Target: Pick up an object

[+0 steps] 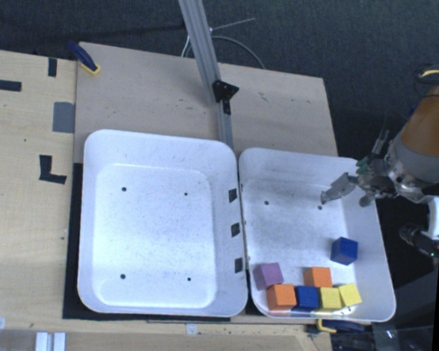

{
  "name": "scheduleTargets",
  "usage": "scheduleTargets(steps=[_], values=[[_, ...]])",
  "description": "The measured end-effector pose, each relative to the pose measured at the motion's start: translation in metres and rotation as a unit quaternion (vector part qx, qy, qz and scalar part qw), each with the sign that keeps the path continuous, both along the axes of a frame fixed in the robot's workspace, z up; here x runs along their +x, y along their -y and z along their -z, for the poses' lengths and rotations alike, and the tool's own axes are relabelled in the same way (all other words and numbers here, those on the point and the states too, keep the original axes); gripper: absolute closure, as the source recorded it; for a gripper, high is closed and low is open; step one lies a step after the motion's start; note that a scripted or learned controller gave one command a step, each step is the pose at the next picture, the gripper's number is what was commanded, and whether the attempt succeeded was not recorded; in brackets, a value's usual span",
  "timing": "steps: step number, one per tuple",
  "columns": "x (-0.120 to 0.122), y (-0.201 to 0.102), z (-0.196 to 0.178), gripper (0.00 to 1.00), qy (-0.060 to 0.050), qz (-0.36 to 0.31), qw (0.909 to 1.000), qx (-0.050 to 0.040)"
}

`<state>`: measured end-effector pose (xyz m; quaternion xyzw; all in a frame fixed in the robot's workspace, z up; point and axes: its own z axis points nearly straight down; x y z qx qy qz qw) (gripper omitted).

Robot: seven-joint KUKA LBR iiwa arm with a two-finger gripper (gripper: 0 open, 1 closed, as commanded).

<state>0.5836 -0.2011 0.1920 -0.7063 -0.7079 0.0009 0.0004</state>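
Note:
Several small blocks lie in the right bin point(296, 178). A blue cube point(343, 250) sits alone near its right wall. Along the front edge are a purple block point(269, 274), two orange blocks point(317, 277) point(281, 296), another blue block point(307, 297) and two yellow blocks point(331, 298) point(349, 294). My gripper point(349, 195) hangs over the bin's far right part, above and behind the lone blue cube. It is open, with nothing between its fingers point(332, 192).
The left bin point(94, 197) lies beside the right one. A slanted metal rail point(208, 54) runs down to the gap between the bins. The grey arm with its orange band point(429, 125) comes in from the right.

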Motion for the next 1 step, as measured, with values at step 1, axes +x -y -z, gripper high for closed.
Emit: scheduleTargets(steps=[1], values=[[0.0126, -0.0208, -0.028, 0.0, 0.002, -0.001, 1.0, 0.0004]])
